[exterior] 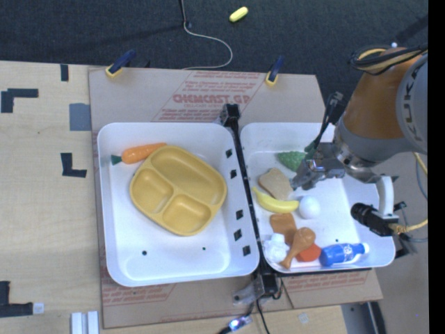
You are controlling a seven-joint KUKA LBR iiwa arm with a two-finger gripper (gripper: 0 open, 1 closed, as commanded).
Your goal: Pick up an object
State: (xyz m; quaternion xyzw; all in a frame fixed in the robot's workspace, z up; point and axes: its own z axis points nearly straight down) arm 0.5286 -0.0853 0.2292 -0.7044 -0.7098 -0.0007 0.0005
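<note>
The right bin (361,186) holds a green leafy toy (292,159), a tan bread-like piece (275,182), a yellow banana (275,202), a white egg (309,207), a brown chunk (283,223), a drumstick (299,243), a small white item (277,245) and a blue bottle (343,253). My gripper (306,175) hangs low over the bin's middle, just right of the bread piece and below the green toy. Nothing shows between its fingers.
The left bin (122,256) carries a yellow divided tray (178,189) and an orange carrot (141,153) at its upper left. A black divider (238,186) separates the bins. The arm's grey and orange body (379,113) looms over the right bin's far right side.
</note>
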